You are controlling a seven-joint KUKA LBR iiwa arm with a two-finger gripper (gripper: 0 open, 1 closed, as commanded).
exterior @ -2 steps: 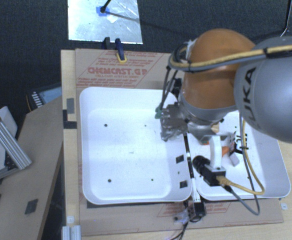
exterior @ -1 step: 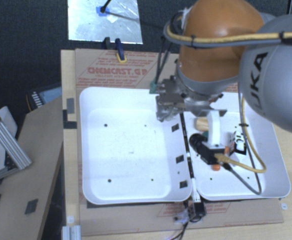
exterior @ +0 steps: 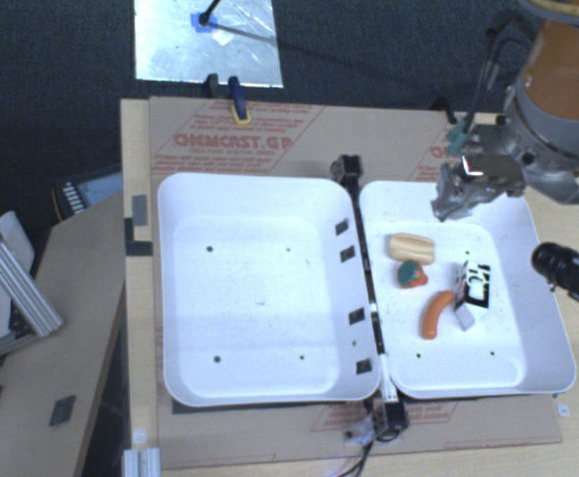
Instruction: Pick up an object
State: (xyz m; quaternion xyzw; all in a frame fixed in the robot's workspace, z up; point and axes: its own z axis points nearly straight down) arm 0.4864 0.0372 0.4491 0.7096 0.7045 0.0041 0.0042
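Observation:
The right bin (exterior: pixel 527 366) holds several small objects: a tan bread-like roll (exterior: pixel 411 246), a small teal and red piece (exterior: pixel 411 275), an orange sausage shape (exterior: pixel 435 314), and a black and white block (exterior: pixel 475 284) with a grey piece beside it. My gripper (exterior: pixel 455 205) hangs above the bin's far edge, up and to the right of the roll, apart from all the objects. Nothing shows between its fingers.
The left bin (exterior: pixel 259 286) sits beside the right one, with a black clip strip (exterior: pixel 361 286) along the divide. A foil sheet (exterior: pixel 208 26) lies beyond the bench. A black cylinder (exterior: pixel 567 271) juts in at the right edge.

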